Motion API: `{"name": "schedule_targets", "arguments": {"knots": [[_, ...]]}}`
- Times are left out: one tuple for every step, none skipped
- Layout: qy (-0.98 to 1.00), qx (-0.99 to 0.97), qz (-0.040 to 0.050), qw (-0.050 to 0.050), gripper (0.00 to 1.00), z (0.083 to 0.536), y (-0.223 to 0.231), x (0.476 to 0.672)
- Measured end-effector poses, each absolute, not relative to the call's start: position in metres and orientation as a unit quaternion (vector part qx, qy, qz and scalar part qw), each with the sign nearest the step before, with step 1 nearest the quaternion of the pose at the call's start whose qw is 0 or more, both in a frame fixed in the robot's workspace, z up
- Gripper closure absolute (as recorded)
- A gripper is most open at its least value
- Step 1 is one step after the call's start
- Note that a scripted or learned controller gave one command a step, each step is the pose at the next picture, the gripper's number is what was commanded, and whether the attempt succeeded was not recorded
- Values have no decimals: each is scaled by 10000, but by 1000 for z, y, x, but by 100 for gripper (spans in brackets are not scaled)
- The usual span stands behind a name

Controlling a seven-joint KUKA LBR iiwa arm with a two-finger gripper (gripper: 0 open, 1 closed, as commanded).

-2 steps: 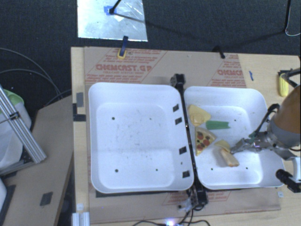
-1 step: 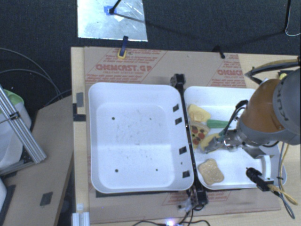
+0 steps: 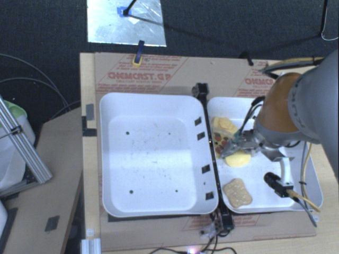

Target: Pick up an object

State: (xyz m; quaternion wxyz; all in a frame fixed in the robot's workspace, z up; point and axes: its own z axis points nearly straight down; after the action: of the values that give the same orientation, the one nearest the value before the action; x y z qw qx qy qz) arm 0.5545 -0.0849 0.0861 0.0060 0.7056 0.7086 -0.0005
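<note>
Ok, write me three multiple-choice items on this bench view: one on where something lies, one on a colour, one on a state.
1. Where does the tan cracker-shaped piece lie?
A. Left bin
B. Right bin, near corner by the divider
C. On the cardboard

2. What colour is the round item beside the gripper?
A. Pale yellow
B. Blue
C. Black

3. How does the gripper stand?
A. Raised outside the bins
B. Over the left bin
C. Low in the right bin among the items

Key: 1 B, the piece sits in the right bin's near corner. 2 A, it looks pale yellow. 3 C, the gripper is down among the right bin's items.
</note>
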Motion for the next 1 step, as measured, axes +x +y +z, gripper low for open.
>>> {"name": "schedule_targets", "arguments": {"knots": [[7080,7062,8,29,100,96,-85,553]]}}
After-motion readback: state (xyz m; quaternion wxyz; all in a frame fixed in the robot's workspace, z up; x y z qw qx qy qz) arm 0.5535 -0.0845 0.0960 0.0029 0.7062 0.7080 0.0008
